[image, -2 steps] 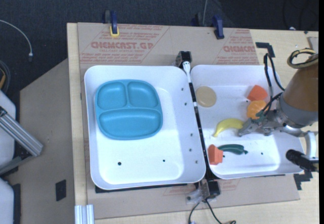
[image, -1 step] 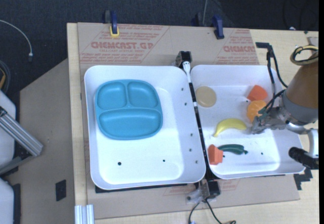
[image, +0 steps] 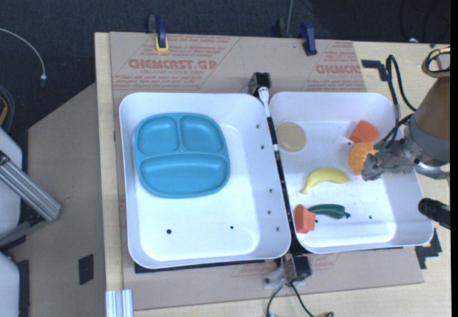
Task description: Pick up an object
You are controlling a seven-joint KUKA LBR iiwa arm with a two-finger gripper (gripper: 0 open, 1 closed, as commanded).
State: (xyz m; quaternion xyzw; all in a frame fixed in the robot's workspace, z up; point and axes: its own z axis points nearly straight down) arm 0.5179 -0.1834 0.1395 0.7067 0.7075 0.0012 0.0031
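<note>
Spanning the worktop [image: 107, 165], two white bins sit side by side: the left bin [image: 243, 129] bears a blue divided plate [image: 183, 155]. The right bin [image: 325, 104] holds a tan disc [image: 291, 137], banana [image: 323, 179], and orange fruit [image: 359, 156]. The claw [image: 373, 164] touches that fruit; whether it is apart or together, I cannot tell. Round fruit may roll off sideways.

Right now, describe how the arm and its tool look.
The arm enters from the right: a rounded tan-orange band above a grey wrist segment. The tool is small, dark grey metal with short fingers. Black cables loop beside the arm.
</note>
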